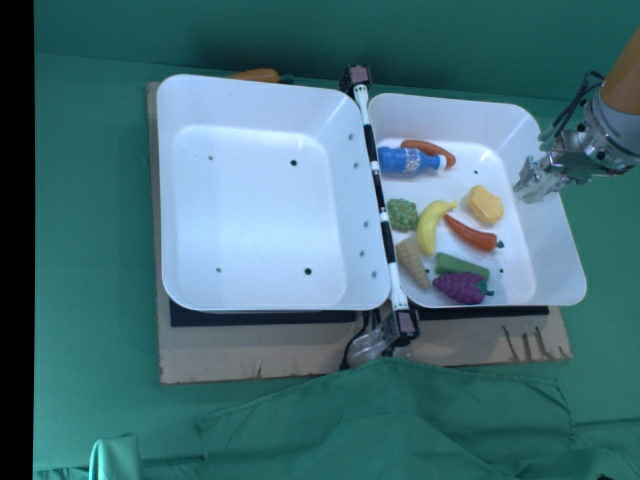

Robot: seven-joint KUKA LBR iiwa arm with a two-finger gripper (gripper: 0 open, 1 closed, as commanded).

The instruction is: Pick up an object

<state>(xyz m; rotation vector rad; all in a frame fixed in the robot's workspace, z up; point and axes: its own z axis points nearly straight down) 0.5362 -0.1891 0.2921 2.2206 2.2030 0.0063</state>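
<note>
While no single object is picked out by the task, the candidates all lie in the right bin [545, 153], which serves as the landmark for what follows. Near its far left corner lies a blue bottle [408, 161] on its side, with a red-orange sausage-like piece [431, 150] touching it on the far side. Toward the middle of the bin floor sits a yellow-orange block [485, 205], and just nearer than it a red chili pepper [470, 233] lies slantwise. A yellow banana [432, 223] curves beside the pepper, with a green bumpy broccoli-like piece [401, 213] against the bin's left wall. Nearer the front edge are a pale corn cob [412, 261], a green cucumber-like piece [461, 264] and a purple grape bunch [459, 287], the last two touching.

Over the bin's right wall hangs the end effector [530, 186], above the rim and apart from every object; nothing is between its fingers, and how far they are spread cannot be told from this angle. Its grey wrist with the orange band [625, 63] reaches off past the bin's right side.

Left of the right bin, across a black-and-white divider bar [375, 183], is the left bin [260, 98]. Both rest on cardboard [250, 358] over the green-covered counter [90, 218]. A small orange thing [257, 74] peeks out behind the left bin's far rim.
</note>
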